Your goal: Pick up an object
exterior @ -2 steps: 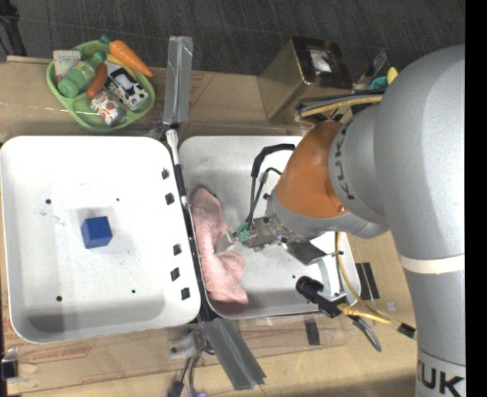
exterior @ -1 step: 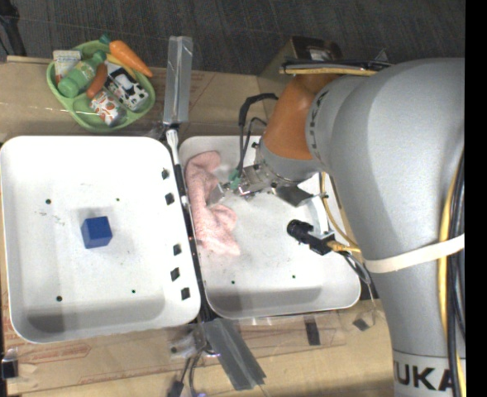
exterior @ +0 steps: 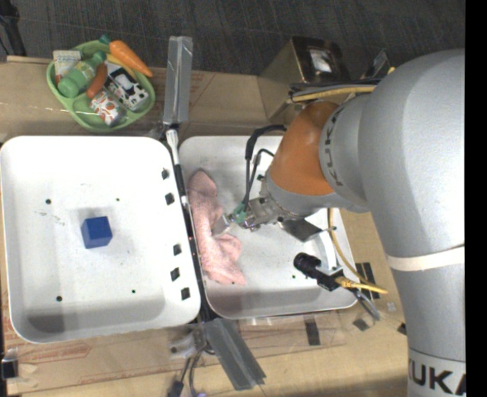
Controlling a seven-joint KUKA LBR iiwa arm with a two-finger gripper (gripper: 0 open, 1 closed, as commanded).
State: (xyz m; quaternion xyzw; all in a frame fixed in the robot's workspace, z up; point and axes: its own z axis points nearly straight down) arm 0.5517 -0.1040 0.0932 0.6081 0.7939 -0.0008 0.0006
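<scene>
- While reaching in from the right, grey arm (exterior: 408, 164) bent low over the right bin (exterior: 268, 300).
- Gripper (exterior: 231, 219) down at the pink cloth (exterior: 214, 236), fingertips right against its edge.
- Fingers open or closed: cannot tell, too small and blurred.
- Cloth crumpled along the right bin's left wall, stretching top to bottom.
- Over in the left bin (exterior: 28, 222): blue cube (exterior: 97, 231), alone near the middle, well apart from the gripper.
- Beyond the bins, top left: green bowl (exterior: 98, 85) heaped with toy food.
</scene>
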